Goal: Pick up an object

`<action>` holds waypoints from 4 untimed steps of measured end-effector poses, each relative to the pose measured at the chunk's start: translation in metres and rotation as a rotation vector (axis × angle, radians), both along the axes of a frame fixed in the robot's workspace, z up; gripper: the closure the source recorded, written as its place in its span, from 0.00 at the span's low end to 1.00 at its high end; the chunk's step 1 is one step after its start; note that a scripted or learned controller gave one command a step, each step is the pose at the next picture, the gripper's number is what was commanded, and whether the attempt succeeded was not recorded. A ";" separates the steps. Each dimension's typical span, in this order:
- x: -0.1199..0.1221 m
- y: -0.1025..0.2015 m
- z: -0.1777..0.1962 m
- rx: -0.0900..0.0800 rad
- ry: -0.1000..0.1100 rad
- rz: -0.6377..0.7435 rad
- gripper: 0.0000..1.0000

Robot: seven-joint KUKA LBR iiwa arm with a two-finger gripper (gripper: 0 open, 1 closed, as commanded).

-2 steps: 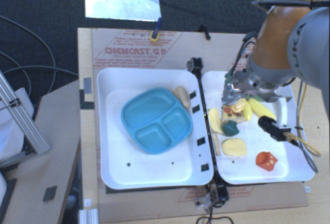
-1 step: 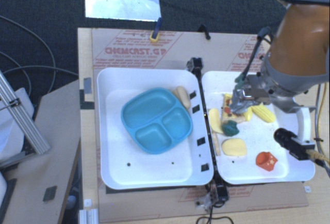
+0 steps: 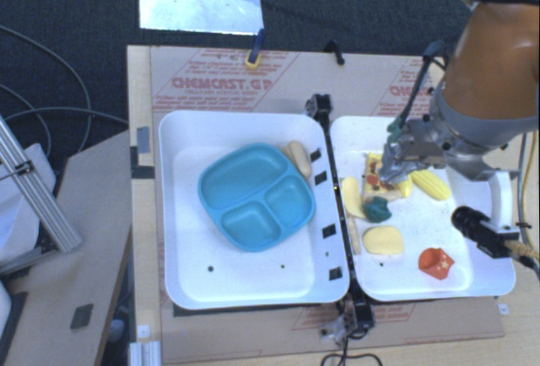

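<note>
Left bin: white, shallow. Has a blue tray w/ 3 parts, tipped a bit so its corners point up-left & down-right. A tan bread-like thing sits just past the tray's top right edge, near the wall between the bins.

Right bin: white, shallow, right beside the left one. Lots of small toys in it.

Toys in right bin: a yellow corn cob near the top right; a teal lump in the middle; a pale yellow flat piece just below the teal lump; a red-orange toy low & to the right; a long pale yellow piece by the left wall; a yellow-&-red thing under the gripper, too hidden to name.

Corn cob: lies flat, long way runs from up-left to down-right. Its up-left end is next to the gripper.

Gripper: low over the right bin, on the yellow-&-red thing, just above the teal lump. Can't tell how it's set, or if it's got anything.

Arm: grey w/ orange band, comes in from the right, over the bin's top right part.

Black part: sticks out over the bin's right side, near the red-orange toy.
</note>
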State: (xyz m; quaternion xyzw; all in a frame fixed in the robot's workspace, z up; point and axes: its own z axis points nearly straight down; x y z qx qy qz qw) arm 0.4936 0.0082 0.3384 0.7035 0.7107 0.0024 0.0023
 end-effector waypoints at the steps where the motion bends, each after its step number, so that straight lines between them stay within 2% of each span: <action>1: 0.001 0.000 0.011 0.000 -0.002 0.006 1.00; 2: -0.007 0.055 -0.057 0.001 0.011 -0.001 1.00; 3: -0.005 0.045 0.079 0.003 -0.011 -0.005 1.00; 4: -0.006 0.046 0.083 0.000 -0.001 0.002 1.00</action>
